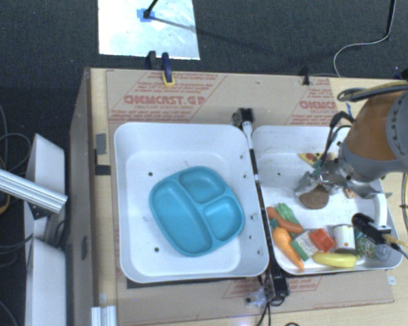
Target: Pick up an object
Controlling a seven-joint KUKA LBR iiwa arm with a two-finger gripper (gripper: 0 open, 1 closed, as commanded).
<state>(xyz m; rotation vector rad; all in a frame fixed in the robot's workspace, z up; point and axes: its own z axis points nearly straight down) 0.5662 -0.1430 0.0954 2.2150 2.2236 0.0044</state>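
Dark carpet surrounds a cardboard-topped bench [190, 94] bearing two white bins: the left bin [132, 182] holds a blue divided plate [196, 210], the right bin [279, 148] a carrot [285, 242], banana [334, 259] and other small toys. Over the right bin the gripper [314, 182] hangs just above a brown disc [315, 198]; whether its pincer is apart or together cannot be told.

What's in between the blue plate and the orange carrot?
In the camera view, the raised white walls where the two bins meet lie between the blue plastic divided plate and the orange toy carrot, plus bare white bin floor on either side.
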